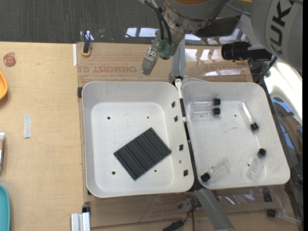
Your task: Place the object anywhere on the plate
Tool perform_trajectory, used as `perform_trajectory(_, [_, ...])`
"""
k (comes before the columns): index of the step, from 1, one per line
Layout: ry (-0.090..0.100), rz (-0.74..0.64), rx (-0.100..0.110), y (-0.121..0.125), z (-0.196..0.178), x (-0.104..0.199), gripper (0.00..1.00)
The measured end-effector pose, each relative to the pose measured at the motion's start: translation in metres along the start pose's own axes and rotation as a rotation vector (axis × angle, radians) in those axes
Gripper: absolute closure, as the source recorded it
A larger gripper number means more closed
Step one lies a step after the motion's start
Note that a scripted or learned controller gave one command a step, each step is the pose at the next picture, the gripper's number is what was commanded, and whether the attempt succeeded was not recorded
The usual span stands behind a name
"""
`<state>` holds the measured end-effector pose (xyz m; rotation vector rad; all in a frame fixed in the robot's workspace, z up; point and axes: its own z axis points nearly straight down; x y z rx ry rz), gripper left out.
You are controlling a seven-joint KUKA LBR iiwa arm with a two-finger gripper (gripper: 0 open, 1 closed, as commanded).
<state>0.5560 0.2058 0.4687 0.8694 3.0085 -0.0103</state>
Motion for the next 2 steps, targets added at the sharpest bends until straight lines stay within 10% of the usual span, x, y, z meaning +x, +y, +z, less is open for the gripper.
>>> perform_trajectory(1, [0.012, 0.084, -0.001, 0.063, 0.029, -0.058, 1.0])
perform_trajectory(2, [0.01, 0.022, -0.002, 0.016, 0.029, -0.099, 1.0])
